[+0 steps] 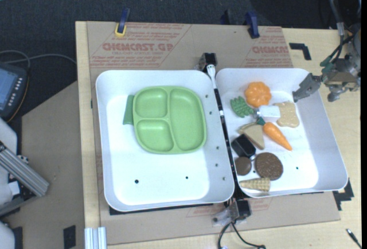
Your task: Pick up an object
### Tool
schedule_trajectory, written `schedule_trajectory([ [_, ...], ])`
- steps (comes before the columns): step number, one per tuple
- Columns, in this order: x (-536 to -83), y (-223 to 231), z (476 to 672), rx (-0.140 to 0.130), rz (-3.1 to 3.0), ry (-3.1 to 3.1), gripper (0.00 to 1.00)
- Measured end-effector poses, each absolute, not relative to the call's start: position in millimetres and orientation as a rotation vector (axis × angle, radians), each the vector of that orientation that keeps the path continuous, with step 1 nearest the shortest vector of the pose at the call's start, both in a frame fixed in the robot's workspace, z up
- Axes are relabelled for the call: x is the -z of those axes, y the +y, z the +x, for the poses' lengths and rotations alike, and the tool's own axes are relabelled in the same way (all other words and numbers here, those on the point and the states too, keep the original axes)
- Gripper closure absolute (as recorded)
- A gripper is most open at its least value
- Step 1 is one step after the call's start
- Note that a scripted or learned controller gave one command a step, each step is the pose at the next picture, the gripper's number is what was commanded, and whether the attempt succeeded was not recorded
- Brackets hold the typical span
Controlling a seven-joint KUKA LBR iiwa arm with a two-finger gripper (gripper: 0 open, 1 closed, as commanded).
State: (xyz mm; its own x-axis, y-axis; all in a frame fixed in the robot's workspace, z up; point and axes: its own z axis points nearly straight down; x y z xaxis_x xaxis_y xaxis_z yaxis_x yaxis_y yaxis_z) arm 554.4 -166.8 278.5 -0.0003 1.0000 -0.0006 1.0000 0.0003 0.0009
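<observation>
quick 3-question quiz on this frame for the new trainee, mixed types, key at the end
1. True or false: the green tray sits in the left bin.
2. Multiple choice: what lies closest to the right bin's front edge? A) pumpkin B) cone C) carrot
3. Fill in: the pincer hangs over the right bin's far ____ corner.

Key: 1 true; 2 B; 3 right.
</observation>
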Motion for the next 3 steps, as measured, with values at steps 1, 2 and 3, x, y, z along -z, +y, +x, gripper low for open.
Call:
schedule_trajectory([
  [1,-219.0,-174.6,552.1,0.005,2.227,2.224,0.00],
  [2,-161.3,-180.2,558.2,0.005,2.227,2.225,0.00],
  [3,-106.2,-173.8,548.1,0.005,2.227,2.227,0.00],
])
